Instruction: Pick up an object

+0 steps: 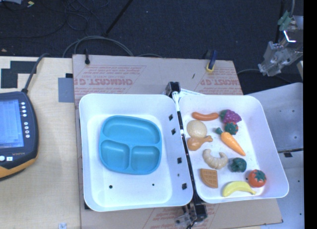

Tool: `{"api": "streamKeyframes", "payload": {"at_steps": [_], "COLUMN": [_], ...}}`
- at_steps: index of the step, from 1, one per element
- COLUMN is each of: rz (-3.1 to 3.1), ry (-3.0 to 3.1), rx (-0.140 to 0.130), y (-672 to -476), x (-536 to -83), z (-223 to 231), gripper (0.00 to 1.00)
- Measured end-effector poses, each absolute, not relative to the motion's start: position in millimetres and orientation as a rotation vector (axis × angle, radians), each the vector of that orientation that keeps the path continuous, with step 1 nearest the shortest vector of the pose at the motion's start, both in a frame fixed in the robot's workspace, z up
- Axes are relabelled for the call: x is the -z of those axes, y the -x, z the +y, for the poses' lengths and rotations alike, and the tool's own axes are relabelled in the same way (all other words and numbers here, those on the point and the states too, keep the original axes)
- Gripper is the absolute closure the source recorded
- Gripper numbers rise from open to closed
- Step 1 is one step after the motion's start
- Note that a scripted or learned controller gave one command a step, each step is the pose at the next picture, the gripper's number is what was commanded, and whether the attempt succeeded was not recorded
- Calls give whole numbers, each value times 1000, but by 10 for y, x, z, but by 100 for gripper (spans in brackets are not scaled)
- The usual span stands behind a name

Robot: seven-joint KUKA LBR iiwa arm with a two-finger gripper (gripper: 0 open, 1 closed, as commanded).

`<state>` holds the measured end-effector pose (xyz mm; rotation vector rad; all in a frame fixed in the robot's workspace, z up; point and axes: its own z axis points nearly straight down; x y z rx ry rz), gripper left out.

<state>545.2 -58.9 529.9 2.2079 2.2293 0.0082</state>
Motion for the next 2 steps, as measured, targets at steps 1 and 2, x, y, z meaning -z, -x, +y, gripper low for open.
{"api": "streamKeyframes", "payload": {"at_steps": [1, 2], "rz": [2236, 2234], "ry": [-2213, -2213], "rx": [3, 4], "y": [-4987, -4747], "x": [-5212, -5205], "z": [260, 969], "gripper": [100, 100]}}
